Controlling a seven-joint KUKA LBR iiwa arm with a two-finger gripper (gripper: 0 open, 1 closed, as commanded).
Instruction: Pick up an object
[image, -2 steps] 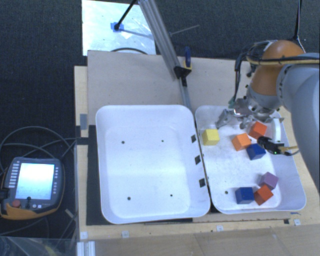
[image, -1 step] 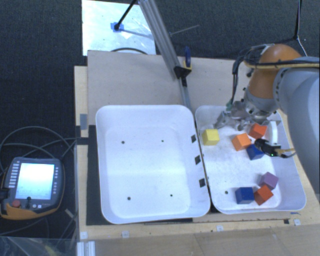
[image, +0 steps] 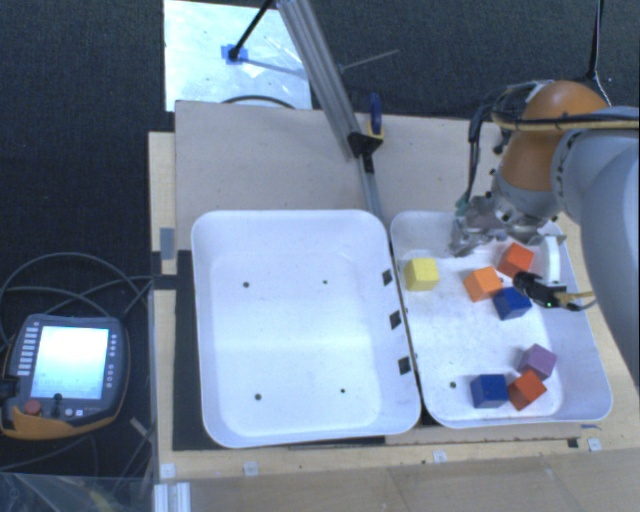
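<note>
Several small blocks lie in the right bin (image: 440, 400). A yellow block (image: 421, 273) sits near its left wall. An orange block (image: 482, 283), a red-orange block (image: 516, 259) and a blue block (image: 512, 302) cluster at the upper right. A purple block (image: 538, 360), a second blue block (image: 489, 390) and a second orange block (image: 526, 389) lie near the front. My gripper (image: 468, 240) hangs low over the bin's back part, just left of the red-orange block and above the orange one. No block shows between its fingers.
The left bin (image: 300, 320) lies beside the right one. A slanted metal pole (image: 330, 80) with a clamp crosses the back of the bench. A teach pendant (image: 65, 375) with cables lies on the floor at the left.
</note>
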